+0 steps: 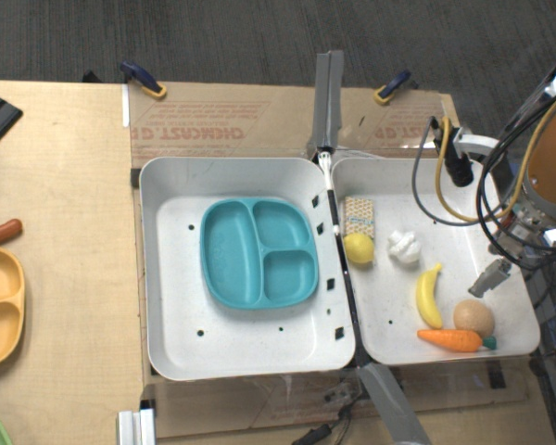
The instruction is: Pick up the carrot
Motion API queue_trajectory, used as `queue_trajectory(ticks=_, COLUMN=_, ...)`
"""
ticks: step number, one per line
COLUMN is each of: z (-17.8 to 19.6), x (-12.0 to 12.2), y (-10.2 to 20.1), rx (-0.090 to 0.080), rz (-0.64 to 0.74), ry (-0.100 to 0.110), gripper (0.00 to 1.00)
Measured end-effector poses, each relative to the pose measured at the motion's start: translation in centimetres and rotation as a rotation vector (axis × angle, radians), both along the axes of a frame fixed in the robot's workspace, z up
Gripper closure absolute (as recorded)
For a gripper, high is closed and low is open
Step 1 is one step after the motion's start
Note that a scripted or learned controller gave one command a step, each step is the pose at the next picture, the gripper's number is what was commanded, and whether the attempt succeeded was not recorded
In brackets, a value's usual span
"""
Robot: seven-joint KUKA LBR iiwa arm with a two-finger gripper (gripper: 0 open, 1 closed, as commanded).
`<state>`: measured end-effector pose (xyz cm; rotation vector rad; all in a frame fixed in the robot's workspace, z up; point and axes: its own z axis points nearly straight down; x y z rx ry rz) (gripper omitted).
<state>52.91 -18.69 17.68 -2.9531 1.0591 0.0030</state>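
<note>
Orange carrot lies at right bin's near edge, long axis roughly 3-to-9 o'clock, green tip at 3, touching egg. Pincer hovers near, carrot toward its 7 o'clock. Pincer state: cannot tell. Nothing gripped.

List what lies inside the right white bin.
In the right white bin: orange carrot, tan egg-shaped ball, yellow banana, yellow lemon, small white lump, patterned packet. The packet's lower end hides behind the lemon.
</note>
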Motion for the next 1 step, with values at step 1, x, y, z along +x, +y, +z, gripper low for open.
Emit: queue_trajectory(ticks=1, z=-8.19, x=-3.25, y=-0.67, rx=-0.002, rz=-0.058, ry=-0.015, gripper=0.0)
